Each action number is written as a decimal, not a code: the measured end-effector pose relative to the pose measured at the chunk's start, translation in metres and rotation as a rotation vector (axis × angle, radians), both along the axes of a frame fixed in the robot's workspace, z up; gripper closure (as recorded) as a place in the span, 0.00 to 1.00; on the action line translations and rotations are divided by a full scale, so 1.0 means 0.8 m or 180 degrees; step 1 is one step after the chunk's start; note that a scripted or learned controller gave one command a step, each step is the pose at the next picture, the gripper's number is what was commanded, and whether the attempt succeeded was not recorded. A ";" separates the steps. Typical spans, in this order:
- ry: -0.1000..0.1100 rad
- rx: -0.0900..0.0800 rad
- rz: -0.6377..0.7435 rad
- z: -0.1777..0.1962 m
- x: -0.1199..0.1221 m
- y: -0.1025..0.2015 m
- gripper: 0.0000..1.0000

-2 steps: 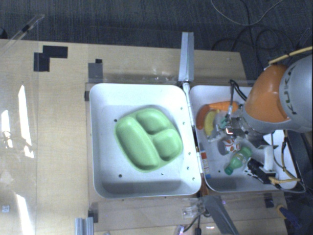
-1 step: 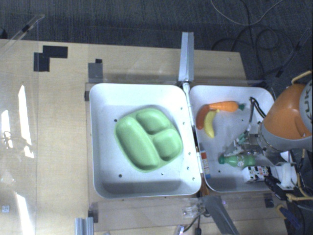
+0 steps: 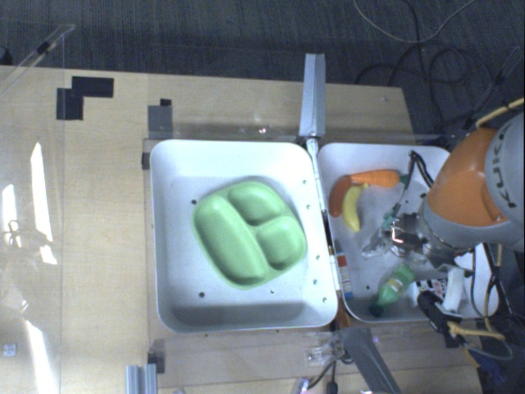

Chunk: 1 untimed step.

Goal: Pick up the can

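The pale wooden bench [image 3: 90, 245] carries two white bins side by side. The left bin [image 3: 168, 220] (farther from the fingers) adjoins the right bin [image 3: 332, 167].

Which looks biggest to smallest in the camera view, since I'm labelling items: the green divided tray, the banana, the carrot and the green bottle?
1. Green divided tray, by far the largest.
2. Carrot and green bottle: they look alike in length, and the arm may hide part of the bottle, so I won't rank them.
3. Banana, slightly shorter.
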State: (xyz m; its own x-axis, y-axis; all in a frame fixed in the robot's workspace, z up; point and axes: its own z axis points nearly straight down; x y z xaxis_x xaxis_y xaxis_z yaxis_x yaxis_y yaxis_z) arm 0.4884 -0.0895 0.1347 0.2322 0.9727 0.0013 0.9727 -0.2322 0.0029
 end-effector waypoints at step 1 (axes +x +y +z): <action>-0.0020 -0.0003 -0.0143 -0.058 0.044 -0.090 0.00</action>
